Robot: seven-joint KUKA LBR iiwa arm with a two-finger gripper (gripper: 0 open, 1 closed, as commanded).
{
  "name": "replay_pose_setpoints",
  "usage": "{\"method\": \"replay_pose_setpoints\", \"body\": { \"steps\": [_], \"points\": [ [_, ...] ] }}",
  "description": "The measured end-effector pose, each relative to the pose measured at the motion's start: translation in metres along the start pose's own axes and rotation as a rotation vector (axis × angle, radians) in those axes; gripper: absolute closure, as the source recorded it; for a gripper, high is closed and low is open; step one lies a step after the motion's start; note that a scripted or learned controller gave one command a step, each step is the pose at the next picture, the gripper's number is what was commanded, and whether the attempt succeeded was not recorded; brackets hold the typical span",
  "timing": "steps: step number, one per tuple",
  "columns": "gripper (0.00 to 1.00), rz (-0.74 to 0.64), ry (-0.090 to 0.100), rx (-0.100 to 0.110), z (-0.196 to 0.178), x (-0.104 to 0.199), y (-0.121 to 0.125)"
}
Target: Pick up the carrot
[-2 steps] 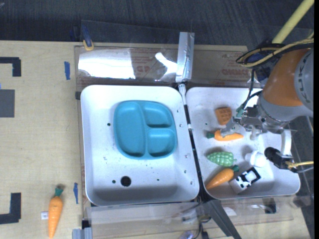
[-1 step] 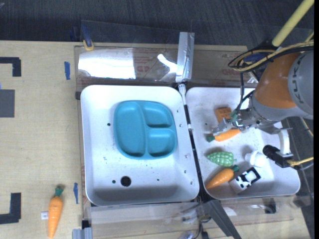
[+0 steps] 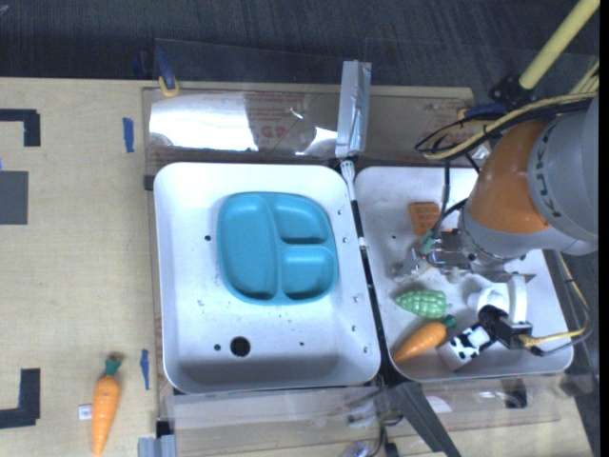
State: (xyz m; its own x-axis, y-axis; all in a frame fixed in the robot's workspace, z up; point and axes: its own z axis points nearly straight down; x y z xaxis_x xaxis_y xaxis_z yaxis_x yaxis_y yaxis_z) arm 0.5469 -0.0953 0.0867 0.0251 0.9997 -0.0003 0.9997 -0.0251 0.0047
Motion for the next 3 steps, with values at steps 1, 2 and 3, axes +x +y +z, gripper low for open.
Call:
{"method": "replay_pose_setpoints", "body": {
  "steps": [1,2,3],
  "points": [
    [0.00,0.000,-0.001,0.002,0.000,-0.028,-0.066],
    [0.00,-0.159,0.000,0.000,0.001,-0.018,0.050],
    [0.00,-0.183,-0.003,0.001,-0.057,-0.099,0.068]
  ]
}}
